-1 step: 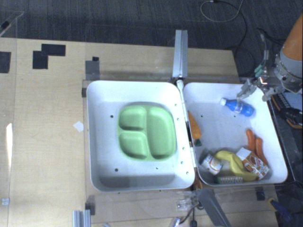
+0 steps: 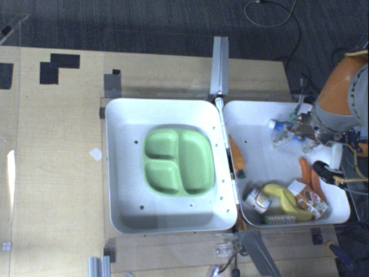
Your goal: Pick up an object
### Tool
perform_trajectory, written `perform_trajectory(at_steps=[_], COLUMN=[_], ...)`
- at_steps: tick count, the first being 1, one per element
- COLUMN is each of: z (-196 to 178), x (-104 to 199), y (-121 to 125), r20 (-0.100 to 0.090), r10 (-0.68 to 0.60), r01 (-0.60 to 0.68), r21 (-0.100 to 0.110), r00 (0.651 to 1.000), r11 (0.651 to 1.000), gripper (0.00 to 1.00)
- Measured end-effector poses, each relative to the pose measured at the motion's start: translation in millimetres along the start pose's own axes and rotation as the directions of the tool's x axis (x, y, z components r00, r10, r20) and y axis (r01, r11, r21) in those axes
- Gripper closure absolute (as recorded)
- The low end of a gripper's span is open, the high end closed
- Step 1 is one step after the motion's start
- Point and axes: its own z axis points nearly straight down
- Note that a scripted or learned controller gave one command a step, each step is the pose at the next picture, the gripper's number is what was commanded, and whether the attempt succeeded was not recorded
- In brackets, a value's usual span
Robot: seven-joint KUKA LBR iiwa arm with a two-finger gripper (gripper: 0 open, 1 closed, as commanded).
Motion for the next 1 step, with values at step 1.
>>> perform_trajectory(at_steps=[1], z=[-8.4], x=[1.8], y=[0.7], r20=[-0.001], r10=[-0.005], r01=[0.005], r21=[0.001], r00=[1.0], r11=[1.0], gripper=[1.0])
